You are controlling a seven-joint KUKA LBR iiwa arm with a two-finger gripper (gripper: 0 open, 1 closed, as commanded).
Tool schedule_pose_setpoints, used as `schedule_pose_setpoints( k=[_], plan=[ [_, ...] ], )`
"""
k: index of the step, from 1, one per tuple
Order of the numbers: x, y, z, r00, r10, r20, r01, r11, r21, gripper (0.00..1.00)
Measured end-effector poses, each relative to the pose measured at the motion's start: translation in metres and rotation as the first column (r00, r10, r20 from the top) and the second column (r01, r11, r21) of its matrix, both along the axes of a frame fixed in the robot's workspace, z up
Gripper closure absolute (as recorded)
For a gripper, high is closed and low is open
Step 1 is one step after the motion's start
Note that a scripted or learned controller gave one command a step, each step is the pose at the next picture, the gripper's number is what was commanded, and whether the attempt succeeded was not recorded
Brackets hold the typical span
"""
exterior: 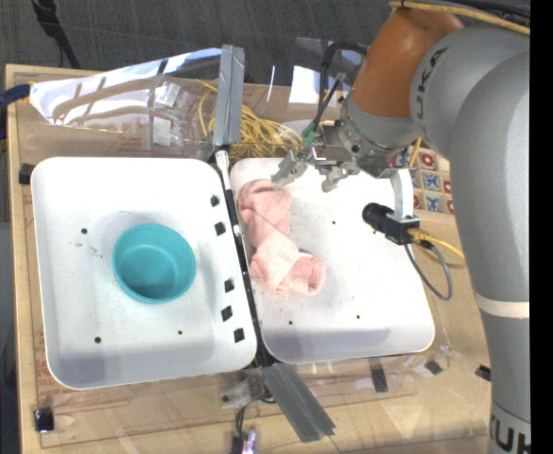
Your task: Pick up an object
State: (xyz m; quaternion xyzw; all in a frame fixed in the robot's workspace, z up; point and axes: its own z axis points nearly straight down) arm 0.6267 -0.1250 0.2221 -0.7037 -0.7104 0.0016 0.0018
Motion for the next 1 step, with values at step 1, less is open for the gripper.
schedule_pose_setpoints(
  k=[1],
  plan=[
    [-0.0230, -0.0412, -0.1160, 0.995, 0.102, 0.000, -0.102, 0.995, 0.001, 0.00]
  ],
)
